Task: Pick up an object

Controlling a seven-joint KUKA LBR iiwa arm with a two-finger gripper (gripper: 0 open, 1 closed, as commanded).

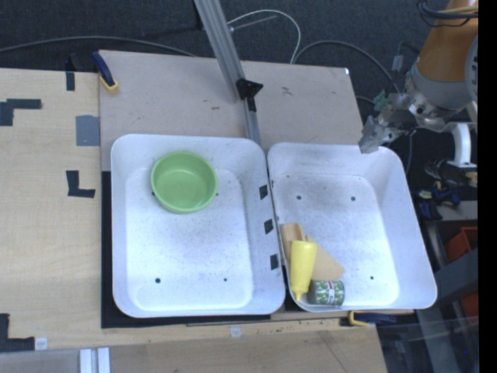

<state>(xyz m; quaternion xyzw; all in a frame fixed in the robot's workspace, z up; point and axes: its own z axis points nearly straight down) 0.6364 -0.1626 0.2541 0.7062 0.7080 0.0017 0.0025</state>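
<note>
A green bowl [184,181] sits upright in the left bin [132,286], toward its back. In the right bin [388,231], at the front left corner, a yellow bottle-shaped object [301,266] lies on a tan flat piece [324,265]. A small green-labelled can [327,292] rests on its side just in front of them. My gripper [371,140] hangs over the back right corner of the right bin, far from all these objects. Nothing shows between its fingers.
A grey metal pole [225,45] slants up from a black clamp [248,89] behind the gap between the bins. Cables [311,49] run across the dark floor at the back. A blue and yellow clamp [104,71] grips the board's back left corner.
</note>
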